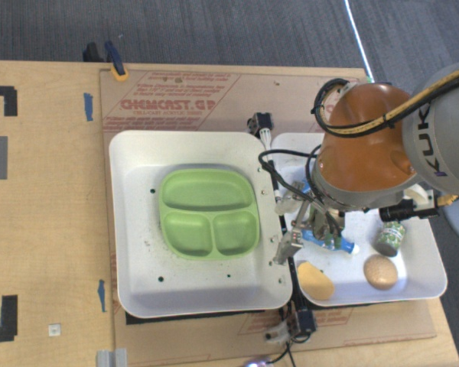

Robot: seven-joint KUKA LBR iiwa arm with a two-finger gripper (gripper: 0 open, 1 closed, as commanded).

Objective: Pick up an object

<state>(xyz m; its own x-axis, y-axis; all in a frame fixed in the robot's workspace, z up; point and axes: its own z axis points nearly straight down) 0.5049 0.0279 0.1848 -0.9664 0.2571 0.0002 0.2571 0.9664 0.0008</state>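
A: Objects for picking are seen in the right bin (432,277): a yellow rounded piece (317,280) near the front-left corner, a tan egg-shaped piece (381,271) just to its right, and a small green-and-white piece (390,238) behind that one.

B: Where is the pincer (315,228) placed?

A: It is lowered into the left part of the right bin, under the orange band (365,140) of the arm. A blue item (333,241) is seen right at its tip, but whether that item is gripped cannot be told, nor can the pincer be judged open or closed.

B: And what is seen in the left bin (134,205)?

A: A green divided tray (209,212) is lying flat in the middle of it, with one long compartment at the back and two smaller ones at the front. Both bins are set on a brown sheet (176,98) laid over the desk (42,205).
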